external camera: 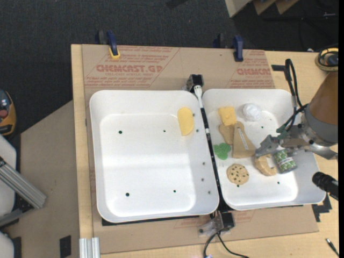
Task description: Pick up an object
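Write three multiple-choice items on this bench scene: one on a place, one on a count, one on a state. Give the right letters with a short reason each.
1. Where does the single yellow piece in the left bin lie?
A. near the bin's right wall
B. in its near-left corner
C. in its middle

2. How many blue clamps grip the board's far edge?
A. one
B. two
C. four

3. How does the cookie in the right bin lie?
A. flat and apart from the arm
B. propped on the bin's wall
C. on top of the green piece

Answers:
1. A: it sits beside the divide between the bins, in the far part.
2. B: one is at the far left, the other at the far middle.
3. A: it lies flat on the bin floor, below the green piece, with the gripper off to its right.
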